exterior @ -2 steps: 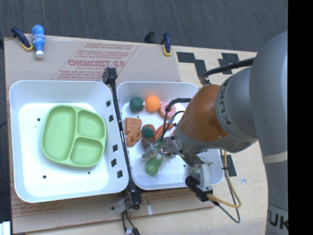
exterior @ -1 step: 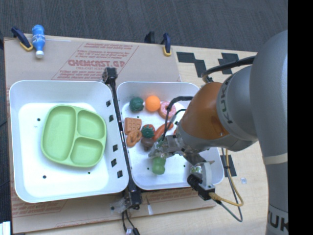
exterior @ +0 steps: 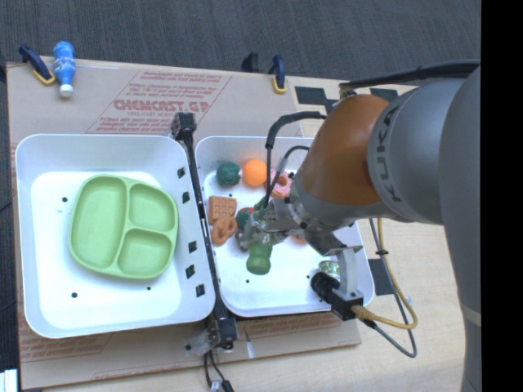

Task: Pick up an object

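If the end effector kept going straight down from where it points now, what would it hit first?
Most likely the green object lying right under the end effector in the right bin, though depth is hard to judge from above. The brown piece sits just to its left.

The arm (exterior: pixel 425 153) is thick, rounded and grey, with a broad orange band (exterior: pixel 347 158). Black cables (exterior: pixel 282 129) loop beside it. A yellow cable (exterior: pixel 392 321) trails below.

Green cylindrical object (exterior: pixel 259 259) lying in right bin (exterior: pixel 278 297), just below claw (exterior: pixel 255 233).
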You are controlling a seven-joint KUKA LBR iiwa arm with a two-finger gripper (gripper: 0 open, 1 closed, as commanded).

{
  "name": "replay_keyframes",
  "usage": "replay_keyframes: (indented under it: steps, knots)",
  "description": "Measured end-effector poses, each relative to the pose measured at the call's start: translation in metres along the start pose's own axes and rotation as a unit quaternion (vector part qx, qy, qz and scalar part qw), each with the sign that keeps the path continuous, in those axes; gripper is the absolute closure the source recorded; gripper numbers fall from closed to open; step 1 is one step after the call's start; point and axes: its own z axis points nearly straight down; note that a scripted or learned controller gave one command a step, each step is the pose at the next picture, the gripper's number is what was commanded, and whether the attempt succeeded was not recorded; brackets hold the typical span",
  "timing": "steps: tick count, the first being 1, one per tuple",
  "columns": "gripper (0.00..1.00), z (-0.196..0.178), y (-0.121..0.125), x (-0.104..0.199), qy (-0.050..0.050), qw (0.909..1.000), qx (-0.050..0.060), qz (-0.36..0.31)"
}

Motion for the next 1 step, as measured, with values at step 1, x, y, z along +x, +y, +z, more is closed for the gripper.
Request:
replay_keyframes:
  steps: [1]
  knots:
    - [1.00, -0.0101, 0.0012, -0.0001, 0.000, 1.0000, -0.001, -0.002]
